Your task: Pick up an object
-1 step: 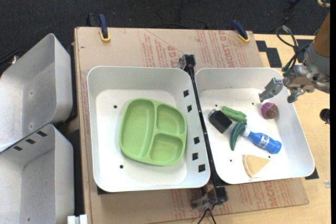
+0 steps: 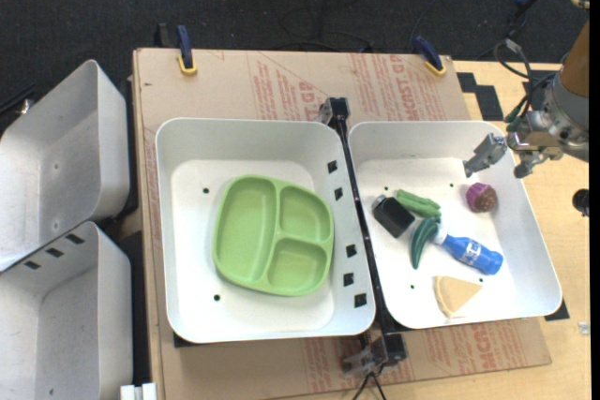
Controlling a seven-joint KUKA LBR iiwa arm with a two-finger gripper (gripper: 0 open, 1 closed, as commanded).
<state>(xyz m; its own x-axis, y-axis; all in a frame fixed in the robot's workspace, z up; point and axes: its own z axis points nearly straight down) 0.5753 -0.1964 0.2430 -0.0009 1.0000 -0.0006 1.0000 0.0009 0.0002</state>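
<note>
Two shallow white bins sit side by side; the gripper, spread and holding nothing, hovers just far-right of the small purple ball.

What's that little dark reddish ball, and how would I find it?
Look in the right white bin, near its far right wall, just below the gripper. The small round maroon object sits alone there; it is the sole round thing, apart from the blue bottle and green pieces.
</note>
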